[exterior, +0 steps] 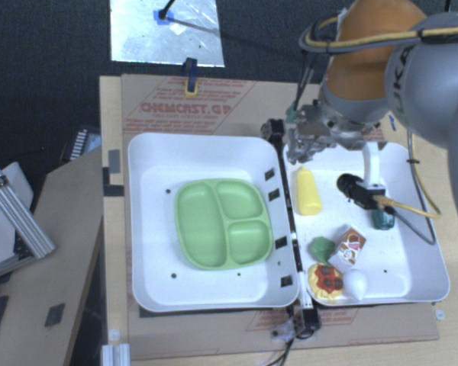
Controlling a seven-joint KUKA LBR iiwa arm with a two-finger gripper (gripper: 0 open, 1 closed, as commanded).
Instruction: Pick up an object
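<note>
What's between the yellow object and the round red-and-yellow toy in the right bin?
In the camera view, a small green object lies between the yellow object and the round toy.

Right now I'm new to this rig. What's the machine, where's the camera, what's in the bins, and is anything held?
There is one picture, taken by a camera fixed above the bench and looking down at a slant. The machine is a KUKA iiwa robot arm, grey with an orange band, reaching in from the right. Its end effector hangs over the far left corner of the right bin.

The left bin holds a green divided plate. The right bin holds a yellow bottle, a green lump, a small carton, a round yellow and red toy and a white egg-shaped thing.

No object is visibly held. All five lie in the bin.
</note>
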